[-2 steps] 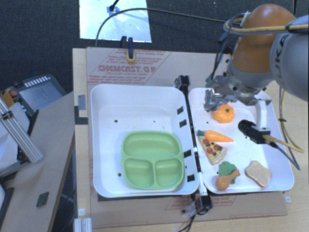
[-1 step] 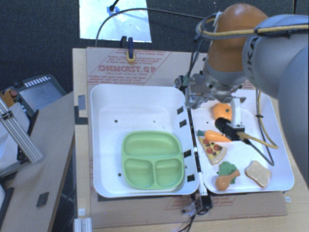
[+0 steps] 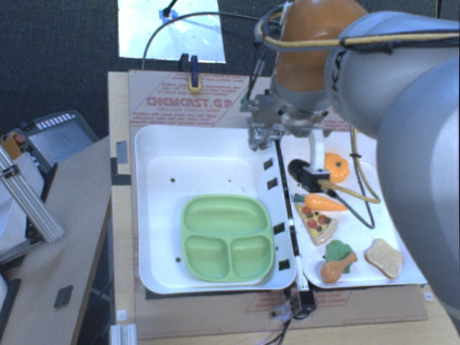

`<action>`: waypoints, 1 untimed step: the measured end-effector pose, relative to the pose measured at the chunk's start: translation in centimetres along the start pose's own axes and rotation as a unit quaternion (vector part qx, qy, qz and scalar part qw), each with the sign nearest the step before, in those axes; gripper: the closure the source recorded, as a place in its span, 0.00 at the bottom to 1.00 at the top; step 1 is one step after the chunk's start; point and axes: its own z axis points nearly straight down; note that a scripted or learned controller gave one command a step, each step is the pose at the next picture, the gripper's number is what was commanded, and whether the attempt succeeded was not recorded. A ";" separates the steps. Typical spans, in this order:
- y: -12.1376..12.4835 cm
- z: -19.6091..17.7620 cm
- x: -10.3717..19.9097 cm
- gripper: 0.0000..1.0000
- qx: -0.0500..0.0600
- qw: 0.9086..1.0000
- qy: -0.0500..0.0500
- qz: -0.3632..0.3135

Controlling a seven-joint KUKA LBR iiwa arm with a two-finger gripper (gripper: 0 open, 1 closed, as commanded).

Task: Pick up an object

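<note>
2 shallow white bins sit side by side on the desk [image 3: 120,221], on a cardboard sheet [image 3: 215,92] with red print. The left bin [image 3: 154,185] holds 1 thing, a green divided tray [image 3: 228,237], lying flat towards the front and close to the wall shared with the other bin. The right bin [image 3: 357,230] holds 6 toy foods. An orange pumpkin [image 3: 336,167] is at the back, with a carrot [image 3: 325,203] lying just in front of it. A pizza slice [image 3: 318,226] is next, near the shared wall. At the front, the broccoli [image 3: 338,250] touches the chicken drumstick [image 3: 336,267], and a bread slice [image 3: 384,257] lies just to their right. The gripper [image 3: 260,136] hangs at the back of the bins, over the far end of the shared wall, well apart from the tray and behind the foods. It carries nothing visible, and I cannot tell whether it is spread or pressed together.
</note>
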 end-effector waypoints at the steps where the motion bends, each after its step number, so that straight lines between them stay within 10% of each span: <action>1: -0.1 0.0 -0.3 0.00 0.001 1.000 -0.001 0.002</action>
